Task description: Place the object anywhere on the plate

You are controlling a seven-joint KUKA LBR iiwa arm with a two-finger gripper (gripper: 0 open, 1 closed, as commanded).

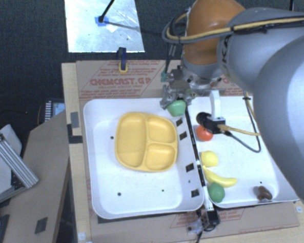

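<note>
Nearest, the yellow plate lies bare. Just beyond its far right corner, the pincer is clamped on a green object; carrying it over and releasing remain.

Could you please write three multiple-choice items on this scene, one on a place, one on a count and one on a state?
1. Where does the yellow plate lie?
A. In the left bin
B. In the right bin
C. On the cardboard behind the bins

2. How many compartments does the plate have?
A. One
B. Three
C. Five

3. What is the state of the green object at the hand?
A. Lying on the plate
B. Up at the hand, over the plate's far right corner
C. Lying among the items in the right bin

Answers:
1. A: the plate sits on the floor of the left bin, left of the divider.
2. B: its ridges mark off one long section and two smaller ones.
3. B: the green object sits just under the hand, beyond the plate's rim, and none of the compartments holds anything.
</note>
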